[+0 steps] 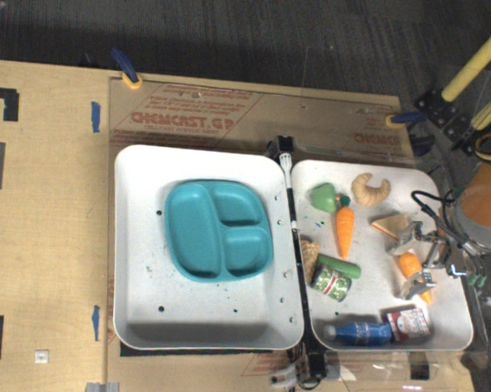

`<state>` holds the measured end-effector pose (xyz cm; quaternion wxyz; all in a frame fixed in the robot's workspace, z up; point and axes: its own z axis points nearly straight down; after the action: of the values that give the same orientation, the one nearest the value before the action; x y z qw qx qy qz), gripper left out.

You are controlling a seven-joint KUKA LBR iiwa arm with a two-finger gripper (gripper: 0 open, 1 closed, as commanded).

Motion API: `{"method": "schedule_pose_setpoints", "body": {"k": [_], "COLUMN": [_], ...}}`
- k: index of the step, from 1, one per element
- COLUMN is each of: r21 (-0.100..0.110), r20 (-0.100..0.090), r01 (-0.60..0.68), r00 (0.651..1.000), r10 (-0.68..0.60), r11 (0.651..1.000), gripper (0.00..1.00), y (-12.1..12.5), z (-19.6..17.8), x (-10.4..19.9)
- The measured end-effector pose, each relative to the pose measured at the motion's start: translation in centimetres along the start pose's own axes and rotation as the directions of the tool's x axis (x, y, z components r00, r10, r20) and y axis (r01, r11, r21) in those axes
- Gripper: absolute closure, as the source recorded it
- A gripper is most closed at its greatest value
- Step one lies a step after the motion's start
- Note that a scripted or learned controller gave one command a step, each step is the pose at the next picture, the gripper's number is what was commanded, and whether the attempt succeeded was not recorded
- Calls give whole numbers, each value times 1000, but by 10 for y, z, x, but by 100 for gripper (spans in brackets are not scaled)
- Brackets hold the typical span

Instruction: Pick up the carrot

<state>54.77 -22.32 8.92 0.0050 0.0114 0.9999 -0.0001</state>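
A blue bottle lies along the near edge of the right bin, with a red-and-white packet just beside it toward the near right corner. The gripper hangs low over the right side of this bin, amid cables; whether it is spread or closed cannot be told. A small orange piece sits right at it, though whether it is gripped is unclear. A tan wedge lies just beyond, toward the far edge. The carrot rests free on the bin floor, left of centre, well apart from the gripper, its green top pointing to the far edge. A green vegetable touches that top, a croissant lies near the far edge, and a green can sits near the carrot's tip. The left bin holds a teal divided plate.
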Motion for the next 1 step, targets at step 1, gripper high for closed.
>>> {"method": "schedule_pose_setpoints", "body": {"k": [1], "r21": [4], "r20": [14], "r01": [2], "r00": [1000], "r10": [-2], "r11": [1000], "gripper": [100], "y": [1], "z": [-14], "x": [-5]}}
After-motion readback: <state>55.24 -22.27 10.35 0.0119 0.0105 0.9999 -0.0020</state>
